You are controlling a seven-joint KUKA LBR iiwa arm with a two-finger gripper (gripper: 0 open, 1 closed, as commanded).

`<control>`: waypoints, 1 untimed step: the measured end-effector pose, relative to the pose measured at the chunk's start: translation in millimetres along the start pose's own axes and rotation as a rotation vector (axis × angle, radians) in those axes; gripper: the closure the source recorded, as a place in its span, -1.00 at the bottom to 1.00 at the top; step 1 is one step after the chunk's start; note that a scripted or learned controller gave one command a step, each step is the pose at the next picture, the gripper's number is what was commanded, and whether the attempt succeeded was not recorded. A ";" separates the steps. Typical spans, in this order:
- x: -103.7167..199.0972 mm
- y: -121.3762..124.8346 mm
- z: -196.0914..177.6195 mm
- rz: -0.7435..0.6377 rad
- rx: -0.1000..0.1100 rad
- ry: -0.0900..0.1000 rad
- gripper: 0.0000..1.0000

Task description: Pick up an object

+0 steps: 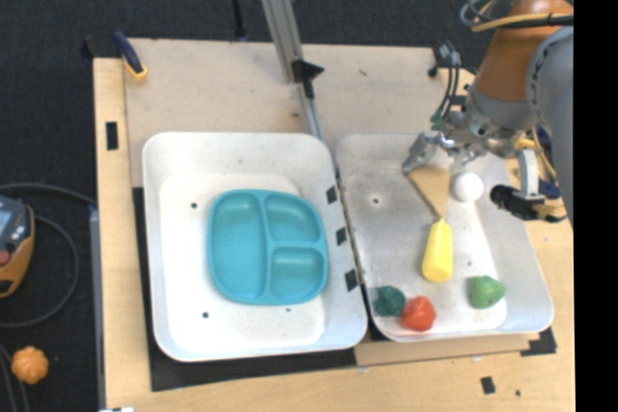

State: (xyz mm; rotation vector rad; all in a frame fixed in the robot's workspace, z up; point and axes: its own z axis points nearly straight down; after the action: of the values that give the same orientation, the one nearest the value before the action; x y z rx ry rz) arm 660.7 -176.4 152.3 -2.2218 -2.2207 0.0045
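1. Left bin (183, 159): shallow, white, w/ one item in it, a teal divided plate (266, 246) w/ three compartments, lying flat about mid-bin, slightly toward the near side.
2. Right bin (377, 169): white, touching the left bin along its inner edge. Holds several small objects, all in its right and near part.
3. White ball (468, 187): upper right of the right bin, just beside the gripper.
4. Yellow bottle-shaped object (438, 249): lies lengthwise below the ball, narrow end pointing up toward it, near but apart.
5. Near edge of the right bin, left to right: dark green object (390, 301), red object (418, 314) touching or nearly touching it, then a green object (485, 290) set apart toward the right wall.
6. Gripper (446, 148): over the far right part of the right bin, arm (512, 63) coming in from the right. Can't tell finger spacing; nothing seen between them.
7. Outside the bins: orange ball (29, 363) at the bench's near left corner; slanted metal rail (275, 0) behind the bins.
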 end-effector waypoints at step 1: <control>-1.4 1.8 -15.1 -0.001 -0.007 -0.003 1.00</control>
State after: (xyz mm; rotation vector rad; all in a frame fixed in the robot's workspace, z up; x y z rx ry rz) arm 662.5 -177.8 167.4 -2.2258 -2.2266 -0.0006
